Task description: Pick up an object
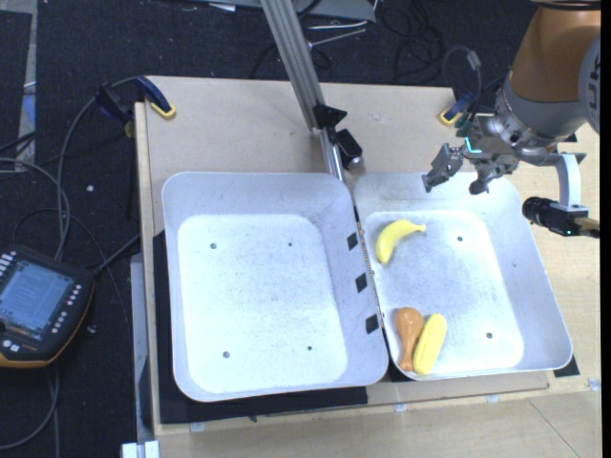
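My likeliest pick is the yellow banana (397,238), lying alone on the floor of the right bin (496,256) toward its far left corner, near the wall shared with the left bin (258,294). It looks like a toy fruit, so I judge it light, stiff and a bit slick; its curve suggests closing across the thick middle instead of the tapered ends, where it could squirt out. At the right bin's near left corner sit two more pieces touching each other: an orange drumstick-shaped toy (409,333) and a yellow oblong piece (430,343) leaning against it. Those would be harder to take singly, I think, since the fingers could catch both. The end effector (463,172) hangs over the far edge of the right bin, spread apart with nothing between its fingers, well apart from the banana. The counter (239,122) carries both bins.
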Robot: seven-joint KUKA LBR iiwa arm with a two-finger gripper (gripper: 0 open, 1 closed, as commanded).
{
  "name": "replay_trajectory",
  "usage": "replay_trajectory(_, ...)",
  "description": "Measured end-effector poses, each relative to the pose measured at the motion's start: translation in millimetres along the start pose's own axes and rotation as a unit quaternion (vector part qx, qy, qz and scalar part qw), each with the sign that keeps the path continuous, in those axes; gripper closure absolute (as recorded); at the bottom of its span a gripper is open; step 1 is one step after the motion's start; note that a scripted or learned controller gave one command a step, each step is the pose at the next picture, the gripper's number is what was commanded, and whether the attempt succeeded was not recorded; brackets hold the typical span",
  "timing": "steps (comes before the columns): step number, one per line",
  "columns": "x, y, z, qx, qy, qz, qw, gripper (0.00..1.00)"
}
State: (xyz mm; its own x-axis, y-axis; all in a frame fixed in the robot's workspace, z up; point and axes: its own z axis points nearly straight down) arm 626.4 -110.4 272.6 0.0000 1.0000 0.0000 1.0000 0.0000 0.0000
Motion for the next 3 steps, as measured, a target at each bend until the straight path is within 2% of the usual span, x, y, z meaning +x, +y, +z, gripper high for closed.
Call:
replay_trajectory(1, 0, 0, 0, 0.000, 0.000, 0.000, 1.0000, 0.00)
replay_trajectory(2, -3, -3, 43, 0.002, 0.000, 0.000, 1.0000, 0.00)
replay_trajectory(3, -2, -3, 106, 0.003, 0.000, 0.000, 1.0000, 0.00)
